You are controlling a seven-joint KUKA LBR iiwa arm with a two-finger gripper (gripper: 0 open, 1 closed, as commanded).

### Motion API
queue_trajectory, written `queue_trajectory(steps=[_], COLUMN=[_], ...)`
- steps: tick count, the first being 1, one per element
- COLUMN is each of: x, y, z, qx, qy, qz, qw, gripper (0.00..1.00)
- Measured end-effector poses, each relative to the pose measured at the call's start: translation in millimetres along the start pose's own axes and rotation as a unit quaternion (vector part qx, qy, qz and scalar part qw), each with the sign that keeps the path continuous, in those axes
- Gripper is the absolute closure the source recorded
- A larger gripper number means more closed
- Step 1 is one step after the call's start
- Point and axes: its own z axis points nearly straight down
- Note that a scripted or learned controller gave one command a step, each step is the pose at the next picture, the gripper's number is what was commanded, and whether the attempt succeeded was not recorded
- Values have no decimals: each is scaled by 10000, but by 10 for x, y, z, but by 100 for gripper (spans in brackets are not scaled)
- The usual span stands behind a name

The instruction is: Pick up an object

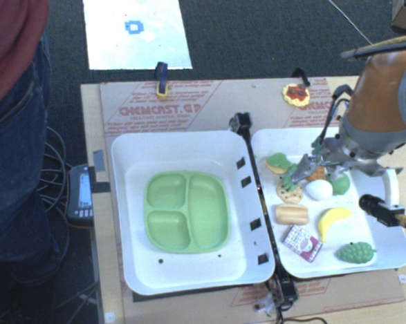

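The right bin (396, 245) holds several toy foods. Among them are a green and yellow piece (278, 162), a speckled cookie (289, 192), a white egg (320, 189), a green round piece (341, 183), a bread roll (292, 214), a yellow banana (333, 221), a red packet (302, 243) and a bumpy green cluster (355, 252). My gripper (302, 172) hangs low over the upper middle of this bin, just above the cookie and left of the egg. A small orange item (319, 174) lies partly hidden beneath it.
The left bin (130, 163) holds a green divided plate (187, 211). A small pizza toy (297, 94) lies on the bench behind the right bin. A yellow clamp (161, 81) sits at the back edge. A person (8, 102) stands at the left.
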Motion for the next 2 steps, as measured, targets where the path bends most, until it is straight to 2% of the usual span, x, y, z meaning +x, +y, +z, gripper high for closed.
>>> queue_trajectory(steps=[1, 2], x=[-941, -1164], y=[263, 358], z=[248, 1202], qx=[-4, 29], qy=[-24, 2], qz=[41, 16], qw=[10000, 10000], gripper=[0, 0])
